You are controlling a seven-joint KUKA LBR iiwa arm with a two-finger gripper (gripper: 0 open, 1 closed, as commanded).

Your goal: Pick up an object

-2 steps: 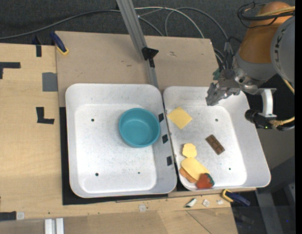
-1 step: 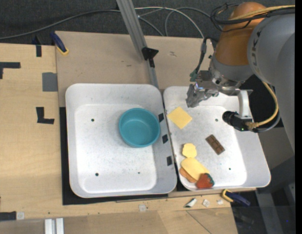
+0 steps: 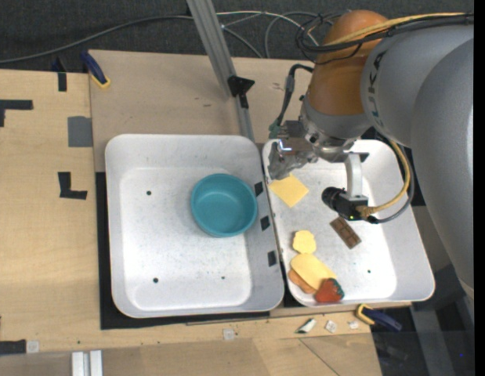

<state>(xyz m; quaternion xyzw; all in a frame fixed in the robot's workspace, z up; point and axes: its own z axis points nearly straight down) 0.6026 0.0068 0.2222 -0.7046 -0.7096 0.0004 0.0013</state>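
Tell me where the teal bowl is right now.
The teal bowl sits in the left bin, toward that bin's right side, across the divide from the yellow square piece.

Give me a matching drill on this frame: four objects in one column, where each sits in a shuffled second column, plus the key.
Things:
1. round teal plastic bowl
2. flat yellow square slice
3. small brown rectangular bar
4. small red strawberry-like piece

Places:
A. right bin, near its front edge, beside a yellow and orange piece
B. left bin, toward its right side
C. right bin, just below the gripper
D. right bin, middle, below the black part on the arm

Pairs: 1-B, 2-C, 3-D, 4-A
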